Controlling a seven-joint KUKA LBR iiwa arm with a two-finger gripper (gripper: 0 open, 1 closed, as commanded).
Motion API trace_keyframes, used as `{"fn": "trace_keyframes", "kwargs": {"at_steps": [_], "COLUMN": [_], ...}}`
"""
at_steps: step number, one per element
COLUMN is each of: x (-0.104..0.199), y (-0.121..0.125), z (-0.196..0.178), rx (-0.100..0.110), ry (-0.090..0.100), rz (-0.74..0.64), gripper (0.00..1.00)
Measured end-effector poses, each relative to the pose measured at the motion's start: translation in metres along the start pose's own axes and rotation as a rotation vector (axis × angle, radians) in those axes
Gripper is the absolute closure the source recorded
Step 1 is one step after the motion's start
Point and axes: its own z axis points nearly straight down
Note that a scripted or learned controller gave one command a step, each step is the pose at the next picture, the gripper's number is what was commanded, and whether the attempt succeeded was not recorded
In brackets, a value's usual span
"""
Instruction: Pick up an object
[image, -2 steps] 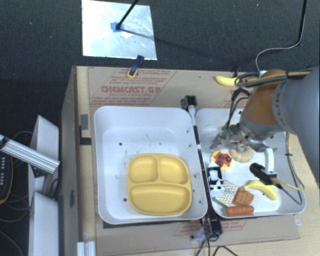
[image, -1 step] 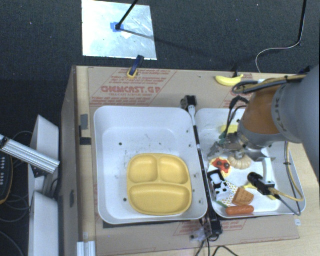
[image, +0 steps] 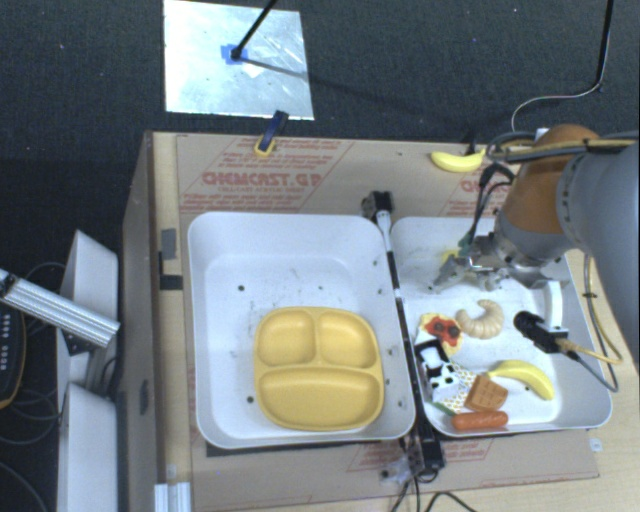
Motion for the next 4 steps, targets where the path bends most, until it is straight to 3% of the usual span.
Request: {"fn": "trace_keyframes", "kwargs": {"at_steps": [1, 2, 3, 4], "x": [0.000, -0.038, -0.053, -0.043], "y": [0.039, 0.048, 0.029, -0.015], "z": [0.006, -0.099, 0.001, 0.000], "rx": [0.040, -0.003, 0.002, 0.001], "ry": [0.007, -0.001, 0.001, 0.001], "rz": [0.007, -0.001, 0.000, 0.001], "gripper": [0.00, 0.00, 0.00, 0.00]}}
